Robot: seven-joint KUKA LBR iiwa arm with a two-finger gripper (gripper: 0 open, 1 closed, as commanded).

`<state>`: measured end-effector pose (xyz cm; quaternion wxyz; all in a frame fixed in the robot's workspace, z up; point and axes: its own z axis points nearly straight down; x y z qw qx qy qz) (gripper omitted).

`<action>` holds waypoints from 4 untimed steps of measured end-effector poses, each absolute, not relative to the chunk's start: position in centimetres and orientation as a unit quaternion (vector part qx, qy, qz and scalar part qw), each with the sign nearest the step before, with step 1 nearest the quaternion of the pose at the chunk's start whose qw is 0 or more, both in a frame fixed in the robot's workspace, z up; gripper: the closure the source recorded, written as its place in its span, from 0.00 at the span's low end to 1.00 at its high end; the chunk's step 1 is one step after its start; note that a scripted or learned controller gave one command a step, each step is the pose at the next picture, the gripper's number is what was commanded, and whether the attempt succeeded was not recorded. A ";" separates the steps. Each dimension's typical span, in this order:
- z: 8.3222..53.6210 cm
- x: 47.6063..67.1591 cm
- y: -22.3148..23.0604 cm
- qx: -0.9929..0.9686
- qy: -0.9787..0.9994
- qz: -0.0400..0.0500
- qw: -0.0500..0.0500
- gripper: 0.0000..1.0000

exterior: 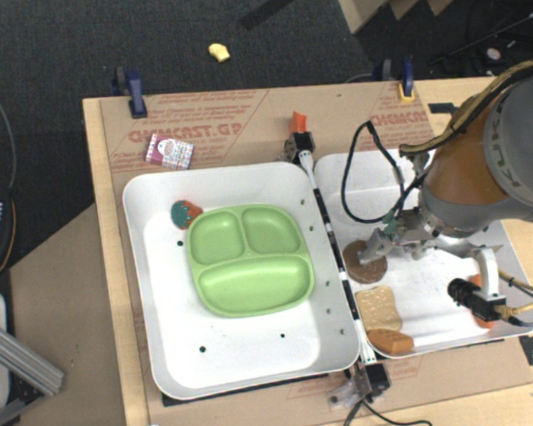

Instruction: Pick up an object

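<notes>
Cookie (pixel 364 260) in right bin (pixel 374 172); green tray (pixel 249 259) in left bin (pixel 160 263).

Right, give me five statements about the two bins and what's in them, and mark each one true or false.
1. The green divided plate lies in the left bin. True.
2. A slice of bread lies in the right bin. True.
3. The plate has four compartments. False: it has three.
4. The round brown patty sits on the plate. False: it lies in the right bin, near the gripper.
5. The small pink packet lies inside the left bin. False: it lies on the bench behind it.
</notes>
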<state>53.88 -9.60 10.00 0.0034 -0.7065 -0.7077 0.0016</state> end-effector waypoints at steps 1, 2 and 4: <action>8.4 57.4 -17.5 -0.709 -0.705 0.001 -0.003 0.00; 8.6 66.8 -21.4 -0.706 -0.708 -0.001 0.009 0.00; 10.3 66.9 -21.6 -0.706 -0.708 -0.001 0.001 0.00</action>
